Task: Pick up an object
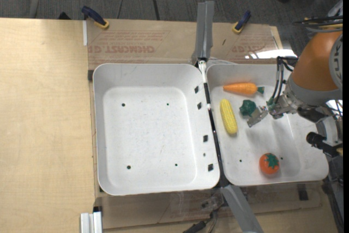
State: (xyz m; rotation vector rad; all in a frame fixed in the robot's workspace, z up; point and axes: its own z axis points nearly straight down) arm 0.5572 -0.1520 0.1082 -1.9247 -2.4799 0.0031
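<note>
The right bin [305, 172] holds an orange carrot [240, 88] at the back, a yellow corn cob [228, 116] on the left, a small dark green object [248, 107] between them, and a red tomato [269, 164] near the front. My gripper [263, 111] reaches in from the right and hovers low just to the right of the green object. It is open, with nothing between its fingers. One grey fingertip [254, 119] points toward the corn.
The left bin [103, 117] sits beside the right one, with a grey divider post [205, 30] between them at the back. Cardboard held by clamps [95, 16] lies behind the bins. A wooden bench surface [43, 117] spreads to the left.
</note>
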